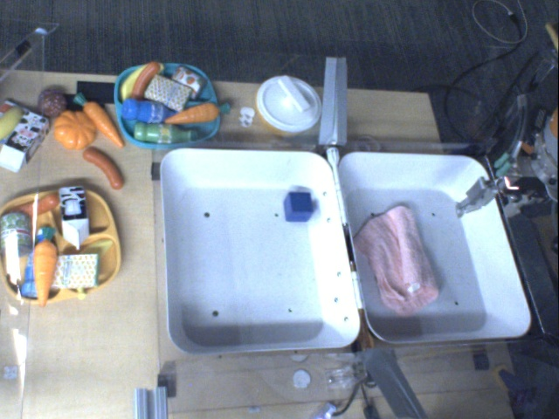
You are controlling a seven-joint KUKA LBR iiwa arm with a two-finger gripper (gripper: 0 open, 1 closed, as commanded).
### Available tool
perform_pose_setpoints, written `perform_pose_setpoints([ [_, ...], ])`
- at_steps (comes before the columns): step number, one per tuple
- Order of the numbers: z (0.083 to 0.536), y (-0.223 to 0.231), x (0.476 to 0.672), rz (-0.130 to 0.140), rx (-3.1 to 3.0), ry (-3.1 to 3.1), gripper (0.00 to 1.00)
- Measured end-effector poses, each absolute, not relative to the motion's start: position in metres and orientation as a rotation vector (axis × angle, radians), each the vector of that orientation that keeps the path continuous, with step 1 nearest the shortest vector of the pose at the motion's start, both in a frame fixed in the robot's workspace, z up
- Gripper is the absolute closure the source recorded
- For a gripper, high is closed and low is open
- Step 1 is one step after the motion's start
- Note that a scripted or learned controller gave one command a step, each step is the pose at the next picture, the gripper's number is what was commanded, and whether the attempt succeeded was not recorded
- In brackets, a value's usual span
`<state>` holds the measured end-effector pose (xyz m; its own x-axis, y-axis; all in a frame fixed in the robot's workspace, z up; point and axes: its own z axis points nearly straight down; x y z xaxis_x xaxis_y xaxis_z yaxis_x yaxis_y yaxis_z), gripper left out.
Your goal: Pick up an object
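A small blue cube (300, 205) lies in the left bin (218, 312), near its upper right corner. A crumpled pink cloth (397, 258) rests in the right bin (454, 321), left of that bin's middle. My gripper (476, 199) hangs over the right bin's upper right part, close to the right wall, well apart from the cloth and far from the cube. The arm behind it sits at the view's right edge and is partly cut off.
Left of the bins, the bench holds a blue bowl (140, 133) and a yellow plate (109, 243), both with toy food, plus loose toy vegetables. A white round lid (291, 103) and a grey upright post (332, 103) stand behind the bins.
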<state>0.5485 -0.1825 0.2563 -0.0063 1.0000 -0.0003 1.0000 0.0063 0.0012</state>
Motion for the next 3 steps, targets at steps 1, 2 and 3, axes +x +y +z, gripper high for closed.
perform_pose_setpoints([
  [1,0.127,-0.137,0.543,0.000,2.277,2.165,0.00],
  [2,0.087,-0.110,0.652,0.007,2.062,2.361,0.00],
  [3,0.089,-0.117,0.585,0.009,2.049,2.370,0.00],
])
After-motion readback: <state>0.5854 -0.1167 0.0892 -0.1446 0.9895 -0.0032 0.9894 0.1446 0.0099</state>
